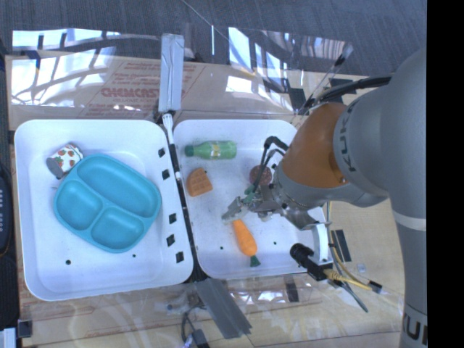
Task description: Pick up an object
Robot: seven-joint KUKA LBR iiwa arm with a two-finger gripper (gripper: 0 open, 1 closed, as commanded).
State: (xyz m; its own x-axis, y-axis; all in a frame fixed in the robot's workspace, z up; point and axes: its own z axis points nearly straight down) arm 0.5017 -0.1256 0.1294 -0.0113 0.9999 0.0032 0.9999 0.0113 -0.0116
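Observation:
My gripper [241, 206] hangs low over the middle of the right bin [217, 263], with the grey arm and its orange band [319, 151] behind it to the right. An orange carrot [246, 238] with a green end lies just below the gripper, apart from it. To the upper left of the gripper lies an orange-brown bread-like piece [199, 183]. A green bottle [211, 149] lies on its side near the bin's far wall. A small brown round object [260, 174] sits close to the wrist.
The left bin [36, 259] holds a blue divided plate [107, 202] and a small pizza-slice toy [64, 159] at its upper left. A grey divider with black clips [174, 194] separates the bins. Cables and a black fitting [308, 261] lie at the right bin's near right corner.

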